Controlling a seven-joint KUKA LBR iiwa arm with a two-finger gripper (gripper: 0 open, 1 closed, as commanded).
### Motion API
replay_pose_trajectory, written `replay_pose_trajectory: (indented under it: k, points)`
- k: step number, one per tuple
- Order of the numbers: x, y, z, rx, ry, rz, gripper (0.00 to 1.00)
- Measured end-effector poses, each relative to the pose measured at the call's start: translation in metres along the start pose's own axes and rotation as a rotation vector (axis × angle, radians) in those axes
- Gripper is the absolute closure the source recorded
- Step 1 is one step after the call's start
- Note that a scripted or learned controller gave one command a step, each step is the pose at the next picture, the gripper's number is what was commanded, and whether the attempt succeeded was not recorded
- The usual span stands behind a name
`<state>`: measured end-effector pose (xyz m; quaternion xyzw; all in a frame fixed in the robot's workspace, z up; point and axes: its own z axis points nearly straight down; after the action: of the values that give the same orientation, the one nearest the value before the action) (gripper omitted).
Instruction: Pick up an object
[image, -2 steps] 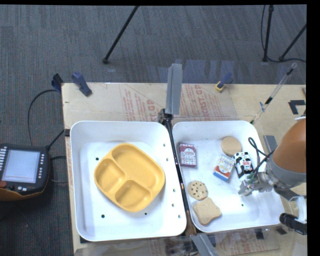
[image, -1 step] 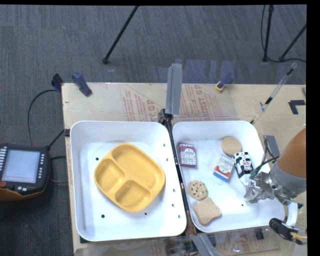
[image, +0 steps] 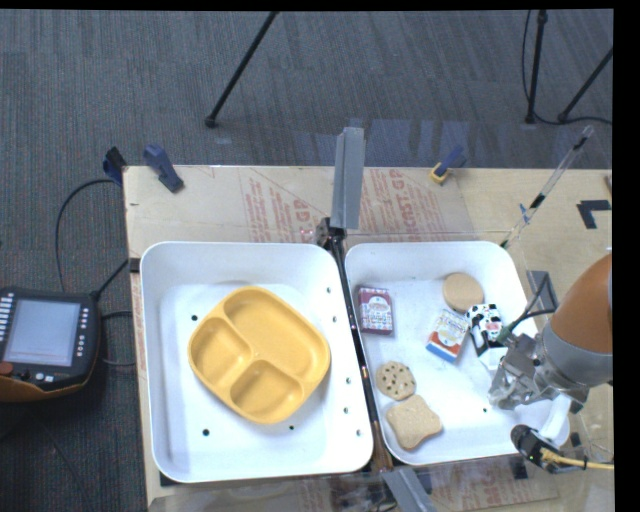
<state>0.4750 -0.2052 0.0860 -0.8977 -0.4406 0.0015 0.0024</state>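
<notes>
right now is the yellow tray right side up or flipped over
Right side up. The yellow tray lies flat in the left bin with its three compartments facing up, and nothing in them.

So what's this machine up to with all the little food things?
The robot arm reaches into the right bin, its gripper low near that bin's right wall. It holds nothing that I can see. A cookie, bread slice, small red box and others lie loose there. The left bin holds a yellow divided plate.
</notes>
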Motion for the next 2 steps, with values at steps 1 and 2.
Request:
replay_pose_trajectory:
  k: [1, 2]
  points:
    - [0.0, -0.0004, 0.0003, 0.001, 0.0, 0.358, 1.0]
    - [-0.0063, 0.0037, 0.0002, 0.002, -0.001, 0.567, 1.0]
